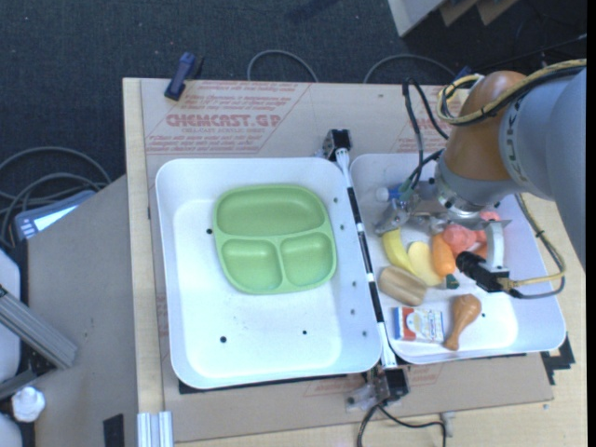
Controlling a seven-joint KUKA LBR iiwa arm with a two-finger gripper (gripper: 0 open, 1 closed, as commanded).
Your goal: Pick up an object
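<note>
The gripper (pixel 436 220) is down low in the right bin (pixel 523 335), near the middle of it. I cannot tell if it is open or closed, because the fat grey arm (pixel 551 124) and its orange band (pixel 484 138) cover it from above.

Right under and beside the gripper is a little heap of toy food. A pink lumpy thing (pixel 463 237) lies closest, just at the gripper's edge. An orange carrot (pixel 443 258) touches it on the left. Next comes a yellow round piece (pixel 421 262), and then a yellow banana (pixel 395 247), all packed side by side. Any of these could be the thing to pick up, and all of them are lying on the floor of the bin.

A bit nearer the front of the bin is a tan bread roll (pixel 402 286), touching the yellow pieces. In front of that lies a small flat box (pixel 417 325) with red, white and blue on it. A brown chicken leg (pixel 463 318) lies just to the right of the box, with its thin end pointing to the front.

The left bin (pixel 186 259) sits right against the right one. In it is a green plate (pixel 275 238) with one big part at the back and two small parts at the front.

Both bins stand on a bench (pixel 149 119) with red writing on its top. A small blue thing (pixel 182 74) lies at its far left corner, well away from the bins.
</note>
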